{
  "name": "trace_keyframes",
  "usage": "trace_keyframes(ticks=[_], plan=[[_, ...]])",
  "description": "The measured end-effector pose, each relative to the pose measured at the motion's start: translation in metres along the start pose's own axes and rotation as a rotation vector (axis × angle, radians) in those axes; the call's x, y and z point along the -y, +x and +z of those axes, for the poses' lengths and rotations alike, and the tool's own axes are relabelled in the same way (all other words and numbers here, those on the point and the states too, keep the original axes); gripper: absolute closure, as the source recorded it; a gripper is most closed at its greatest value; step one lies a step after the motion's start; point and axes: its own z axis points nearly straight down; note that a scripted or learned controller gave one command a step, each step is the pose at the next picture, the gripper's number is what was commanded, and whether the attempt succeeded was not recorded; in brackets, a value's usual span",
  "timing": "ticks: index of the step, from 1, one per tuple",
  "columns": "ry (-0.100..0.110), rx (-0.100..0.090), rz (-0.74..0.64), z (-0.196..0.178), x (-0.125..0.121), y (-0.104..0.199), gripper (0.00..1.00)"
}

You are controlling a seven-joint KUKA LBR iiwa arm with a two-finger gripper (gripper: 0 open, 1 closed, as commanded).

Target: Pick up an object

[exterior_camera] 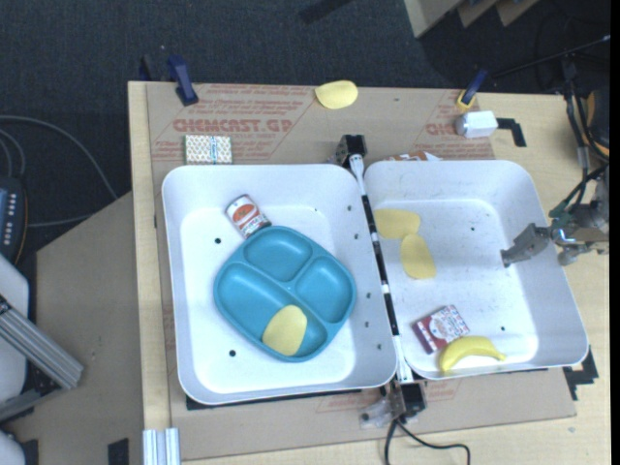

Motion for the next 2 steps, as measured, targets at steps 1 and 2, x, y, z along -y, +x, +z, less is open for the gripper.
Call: trace_keyframes(ticks=[1,2], plan=[[0.002,-0.001,-0.001,0.072,-0.029,0.082,0.0],[0.001,-0.001,0.0,0.149,-0.058,0.09,0.0]])
